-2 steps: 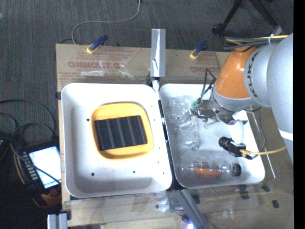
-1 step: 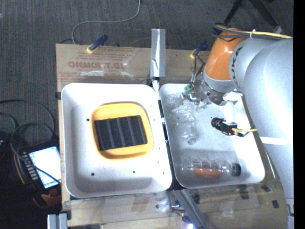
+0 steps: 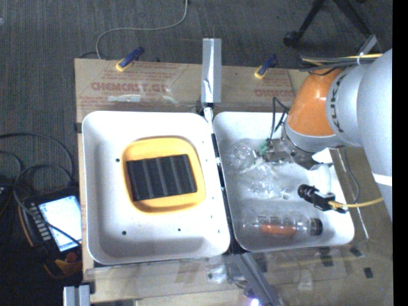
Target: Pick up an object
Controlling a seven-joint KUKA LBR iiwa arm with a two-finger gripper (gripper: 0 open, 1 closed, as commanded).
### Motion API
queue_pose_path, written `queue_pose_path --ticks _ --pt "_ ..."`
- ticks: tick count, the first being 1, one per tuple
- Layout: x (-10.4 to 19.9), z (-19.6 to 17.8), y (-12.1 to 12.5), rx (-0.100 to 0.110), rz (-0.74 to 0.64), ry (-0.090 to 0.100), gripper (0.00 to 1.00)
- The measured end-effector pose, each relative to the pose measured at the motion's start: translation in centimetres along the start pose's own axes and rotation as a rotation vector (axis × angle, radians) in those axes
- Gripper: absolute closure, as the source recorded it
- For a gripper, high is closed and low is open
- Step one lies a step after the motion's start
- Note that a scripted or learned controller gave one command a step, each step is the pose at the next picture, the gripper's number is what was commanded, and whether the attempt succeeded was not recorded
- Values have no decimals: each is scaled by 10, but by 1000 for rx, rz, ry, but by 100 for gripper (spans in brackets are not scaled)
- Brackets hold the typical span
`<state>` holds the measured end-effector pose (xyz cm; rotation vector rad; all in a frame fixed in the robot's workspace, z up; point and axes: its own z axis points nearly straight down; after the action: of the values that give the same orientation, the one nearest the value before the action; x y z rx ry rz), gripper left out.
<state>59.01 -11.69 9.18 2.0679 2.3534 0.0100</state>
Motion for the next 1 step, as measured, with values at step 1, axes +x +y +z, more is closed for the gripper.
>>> queue_pose_path --ticks 1 --pt "-2 -16 5 -16 2 -3 100"
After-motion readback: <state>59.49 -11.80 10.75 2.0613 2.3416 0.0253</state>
